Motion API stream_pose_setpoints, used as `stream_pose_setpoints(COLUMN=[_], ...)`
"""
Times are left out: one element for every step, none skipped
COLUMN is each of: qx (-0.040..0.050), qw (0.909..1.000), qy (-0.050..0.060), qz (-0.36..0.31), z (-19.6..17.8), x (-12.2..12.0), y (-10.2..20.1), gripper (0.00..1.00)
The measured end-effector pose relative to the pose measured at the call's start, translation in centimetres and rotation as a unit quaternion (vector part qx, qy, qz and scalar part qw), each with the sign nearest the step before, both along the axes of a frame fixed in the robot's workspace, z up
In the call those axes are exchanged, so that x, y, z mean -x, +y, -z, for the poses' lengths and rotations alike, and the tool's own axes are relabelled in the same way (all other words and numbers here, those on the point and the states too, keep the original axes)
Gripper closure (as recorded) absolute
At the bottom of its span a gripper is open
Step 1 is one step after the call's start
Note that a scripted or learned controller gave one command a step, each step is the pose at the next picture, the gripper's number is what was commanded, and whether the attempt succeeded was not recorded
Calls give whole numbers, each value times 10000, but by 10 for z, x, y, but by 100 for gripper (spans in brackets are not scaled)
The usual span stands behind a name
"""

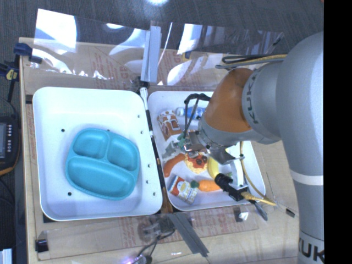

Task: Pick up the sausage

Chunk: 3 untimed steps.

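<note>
My gripper is down in the right bin, low over the clutter in the middle of it, and honestly I can't tell how far apart my fingers are or whether anything is between them, since the wrist hardware covers that spot. Right under and to the lower left of the tip there's an orange-red longish thing, which I take to be the sausage, lying at a slant near the bin's left wall. It looks very close to the tip, but contact I can't confirm.

Going outward: just right of the tip sits a yellow banana-looking piece, and below that an orange carrot-shaped one, plus a small carton toward the bin's lower left corner. Up above the tip there's a brown and white item near the top of the bin.

My wrist rises up and right from there, orange band first, then the fat grey arm filling the right side of the frame.

Room to move is tight: toys all around the tip, and the divider between bins just left. The left bin has a blue sectioned tray in its middle with plain white floor around it.
</note>
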<state>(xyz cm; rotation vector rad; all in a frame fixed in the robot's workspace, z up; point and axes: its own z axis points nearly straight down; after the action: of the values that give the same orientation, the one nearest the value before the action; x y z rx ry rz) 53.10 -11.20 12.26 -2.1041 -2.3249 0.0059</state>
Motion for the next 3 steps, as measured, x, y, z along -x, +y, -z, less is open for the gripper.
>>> stream_pose_setpoints(qx=[36,21,2], qw=[9999,9999,9999], qy=[-32,-11,-22], qz=[-118,-151,-133], z=[30,21,31], x=[-15,-15,-84], y=[-2,0,-90], gripper=[0,100,100])
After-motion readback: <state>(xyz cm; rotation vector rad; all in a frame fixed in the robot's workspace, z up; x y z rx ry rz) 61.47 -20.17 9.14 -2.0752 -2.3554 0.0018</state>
